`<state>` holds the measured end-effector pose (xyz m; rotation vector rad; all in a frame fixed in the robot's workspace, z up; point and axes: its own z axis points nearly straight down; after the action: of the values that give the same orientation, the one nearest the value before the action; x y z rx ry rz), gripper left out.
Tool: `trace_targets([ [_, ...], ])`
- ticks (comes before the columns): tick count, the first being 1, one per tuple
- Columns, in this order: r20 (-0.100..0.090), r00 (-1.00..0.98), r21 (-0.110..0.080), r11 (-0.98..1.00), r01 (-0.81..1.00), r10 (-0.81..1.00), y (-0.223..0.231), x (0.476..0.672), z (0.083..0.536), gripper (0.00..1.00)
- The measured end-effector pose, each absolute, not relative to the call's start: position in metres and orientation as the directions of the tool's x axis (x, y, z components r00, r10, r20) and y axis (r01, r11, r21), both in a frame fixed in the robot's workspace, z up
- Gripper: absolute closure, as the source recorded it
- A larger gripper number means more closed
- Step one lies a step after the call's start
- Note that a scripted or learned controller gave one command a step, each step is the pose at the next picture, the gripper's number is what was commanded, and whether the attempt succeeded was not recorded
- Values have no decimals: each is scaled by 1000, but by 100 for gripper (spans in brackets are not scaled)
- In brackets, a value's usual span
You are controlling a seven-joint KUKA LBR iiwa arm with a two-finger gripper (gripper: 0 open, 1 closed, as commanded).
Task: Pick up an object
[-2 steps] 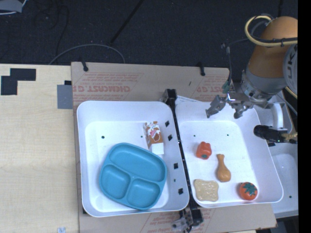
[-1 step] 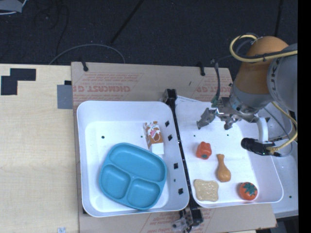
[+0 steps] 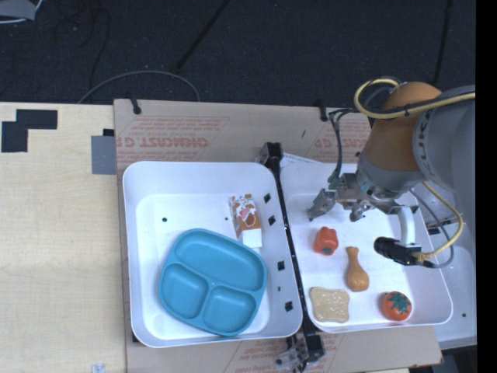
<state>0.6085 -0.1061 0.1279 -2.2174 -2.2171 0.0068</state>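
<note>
Gripper (image 3: 339, 206) fingers spread open, holding nothing, hovering in right bin (image 3: 443, 305) just above red pepper (image 3: 326, 240). Cardboard (image 3: 194, 134) print upside down, can't read properly. Snack packet (image 3: 246, 214) label illegible.

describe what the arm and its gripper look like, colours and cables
The arm is a thick, rounded grey body with an orange band above the wrist. A pale yellow cable loops over the top of the band, and another yellowish cable curves down its right side. The gripper is a dull grey metal assembly with dark parts; thin dark wires run up from it beside the wrist.
</note>
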Motion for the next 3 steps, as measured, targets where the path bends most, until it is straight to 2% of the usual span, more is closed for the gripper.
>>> trace_targets([
  [1, 1, 1, -6, -1, 1000, 1000, -105, 608, 85, 0],
  [2, 1, 5, -5, -5, 1000, 1000, -106, 608, 97, 100],
  [3, 0, 6, 1, -6, 1000, 1000, -108, 609, 139, 100],
])
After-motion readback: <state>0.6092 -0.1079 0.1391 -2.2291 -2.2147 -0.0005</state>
